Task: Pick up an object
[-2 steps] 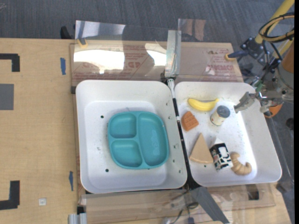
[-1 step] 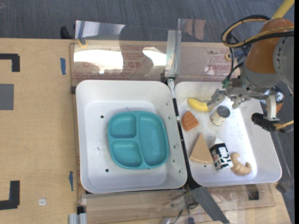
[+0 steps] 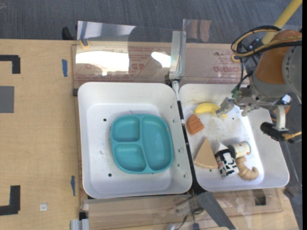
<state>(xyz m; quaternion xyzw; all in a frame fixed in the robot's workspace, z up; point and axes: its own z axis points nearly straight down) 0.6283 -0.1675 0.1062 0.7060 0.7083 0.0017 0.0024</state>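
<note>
Banana, waffle, croissant fill right bin; teal tray left.

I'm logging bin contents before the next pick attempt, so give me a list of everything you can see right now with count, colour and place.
White bins: 2, white, side by side on the bench.
Divided plate: 1, teal, three compartments, middle of the left bin.
Banana: 1, yellow, upper left of the right bin, next to the gripper.
Waffle-like piece: 1, orange-brown, left edge of the right bin, below the banana.
Wedge: 1, tan, lower left of the right bin.
Black and white item: 1, lower middle of the right bin, beside the wedge.
Croissant: 1, light brown, lower right of the right bin.
Arm: 1, grey with orange band, from the right.
Gripper: 1, over the right bin's upper part.
</note>
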